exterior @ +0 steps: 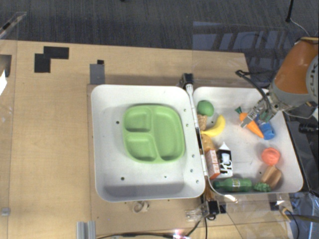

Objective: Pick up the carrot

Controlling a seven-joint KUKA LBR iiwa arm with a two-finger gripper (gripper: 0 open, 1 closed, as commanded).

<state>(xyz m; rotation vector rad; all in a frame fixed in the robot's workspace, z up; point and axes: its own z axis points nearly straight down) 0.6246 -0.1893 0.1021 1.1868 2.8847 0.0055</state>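
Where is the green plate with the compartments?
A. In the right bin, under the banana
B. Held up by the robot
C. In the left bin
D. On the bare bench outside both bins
C: the green plate lies flat in the middle of the left bin, while the banana and the other toys lie in the right bin.

Arm enters from right, wrist angled down-left; claw (257, 114) low, fingers seemingly parted.
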